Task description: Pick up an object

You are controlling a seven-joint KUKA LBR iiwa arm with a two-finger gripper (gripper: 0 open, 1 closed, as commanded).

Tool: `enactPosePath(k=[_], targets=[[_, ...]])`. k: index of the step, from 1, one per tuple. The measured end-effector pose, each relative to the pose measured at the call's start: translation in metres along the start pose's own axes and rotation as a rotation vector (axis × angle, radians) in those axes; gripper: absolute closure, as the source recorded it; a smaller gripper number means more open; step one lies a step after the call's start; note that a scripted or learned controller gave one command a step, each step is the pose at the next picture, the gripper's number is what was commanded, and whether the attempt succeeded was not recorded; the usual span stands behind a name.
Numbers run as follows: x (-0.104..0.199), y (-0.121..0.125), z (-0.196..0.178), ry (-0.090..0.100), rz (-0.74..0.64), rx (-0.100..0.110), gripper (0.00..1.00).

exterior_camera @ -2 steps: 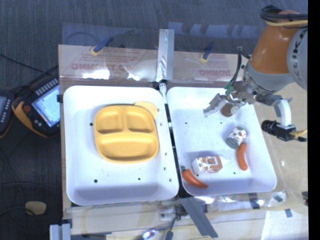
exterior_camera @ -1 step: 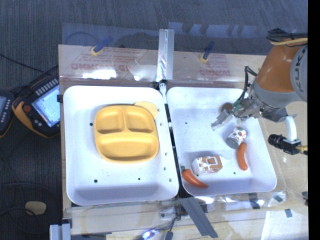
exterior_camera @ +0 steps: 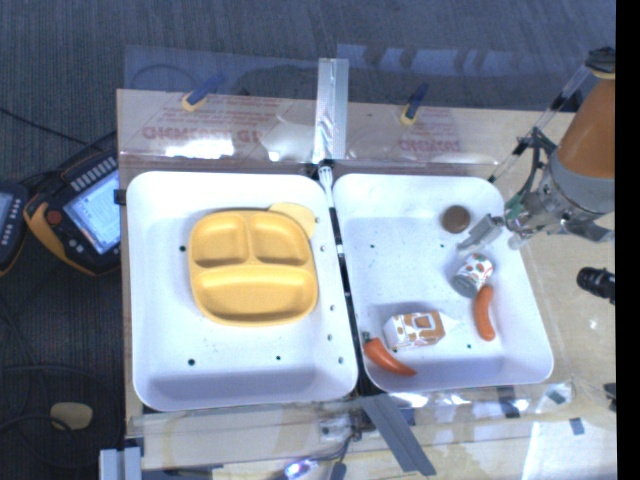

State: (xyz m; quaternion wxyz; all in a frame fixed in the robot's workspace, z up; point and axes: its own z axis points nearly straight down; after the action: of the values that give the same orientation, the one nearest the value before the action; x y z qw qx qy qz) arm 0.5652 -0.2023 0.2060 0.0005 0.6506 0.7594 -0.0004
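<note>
— What's unclear from my feed?
— The arm (exterior_camera: 585, 148) is cut off at the right edge. The gripper (exterior_camera: 497, 226) is blurry above the right bin (exterior_camera: 400, 208); I can't tell its jaws.
— Objects?
— Small can (exterior_camera: 472, 274) just below, beside a sausage (exterior_camera: 485, 312).

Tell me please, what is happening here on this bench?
A grey robot arm with an orange band reaches in from the right over the right bin. Its gripper hangs near the bin's upper right corner, beside a brown round object and above a small can. It holds nothing that I can see. The same bin contains a sausage, a toy vehicle and a carrot. The left bin contains a yellow divided tray.
</note>
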Motion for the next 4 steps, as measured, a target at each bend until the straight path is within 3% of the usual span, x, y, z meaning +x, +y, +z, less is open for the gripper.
enactPosePath(k=[1,2,3,4], targets=[[-0.015,0.016,0.106,0.010,0.054,-0.002,0.00],[-0.016,0.016,0.097,0.006,0.054,-0.002,1.00],[-0.015,0.016,0.097,0.008,0.053,0.000,0.00],[-0.011,-0.020,0.114,-0.006,-0.305,-0.018,0.00]])
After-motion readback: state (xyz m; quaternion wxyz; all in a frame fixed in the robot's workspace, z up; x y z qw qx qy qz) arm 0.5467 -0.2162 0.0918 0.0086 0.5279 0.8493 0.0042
